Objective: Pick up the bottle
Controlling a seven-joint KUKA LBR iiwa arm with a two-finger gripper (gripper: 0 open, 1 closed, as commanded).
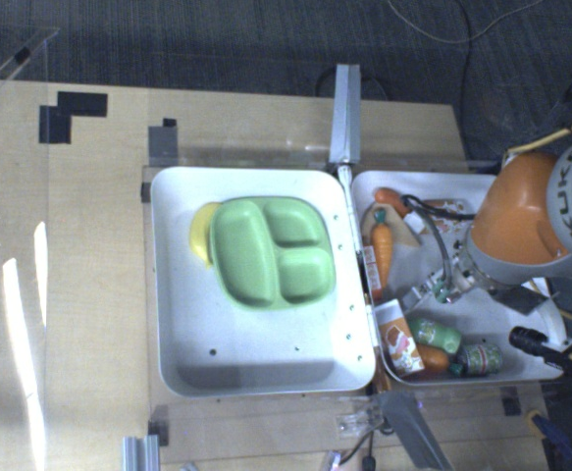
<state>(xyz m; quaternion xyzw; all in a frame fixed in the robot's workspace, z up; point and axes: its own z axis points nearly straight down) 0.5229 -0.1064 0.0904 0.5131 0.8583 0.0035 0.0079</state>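
bottle (399,338) lies in right bin (550,366); green tray (271,250) fills left bin (173,292); jaws (441,287) unclear.

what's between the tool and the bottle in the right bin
Nothing visible. The tool hangs over the right bin, and the green bottle lies just below it in the view, with bare bin floor between. A carrot lies off to the left.

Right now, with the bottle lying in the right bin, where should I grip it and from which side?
Grip the green bottle across its body, coming straight down. It lies on its side, long axis roughly left-right, near the bin's front wall. A carton and a can crowd its ends, so close front-to-back.
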